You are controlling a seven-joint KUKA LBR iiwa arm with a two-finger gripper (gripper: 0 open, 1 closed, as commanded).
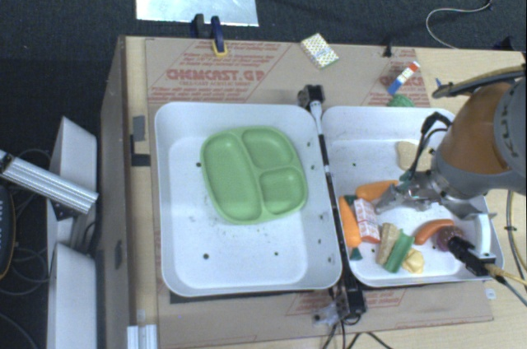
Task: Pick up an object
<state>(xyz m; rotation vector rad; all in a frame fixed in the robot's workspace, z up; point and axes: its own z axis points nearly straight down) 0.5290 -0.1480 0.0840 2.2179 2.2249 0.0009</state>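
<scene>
Camera view: pincer (pixel 409 193) hovers just beside the orange toy (pixel 375 191).

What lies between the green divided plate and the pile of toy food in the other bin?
In the camera view, bare white floor of the left bin, then the two bins' adjoining rims, separate the green plate from the toy food.

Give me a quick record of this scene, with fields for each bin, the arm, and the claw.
left bin: holds a green divided plate, lying flat
right bin: a cluster of small items near its front, among them an orange piece and a green piece
arm: reaches in from the right, over the right bin
claw: low over the right bin's items, beside an orange item; grip state unclear
</scene>
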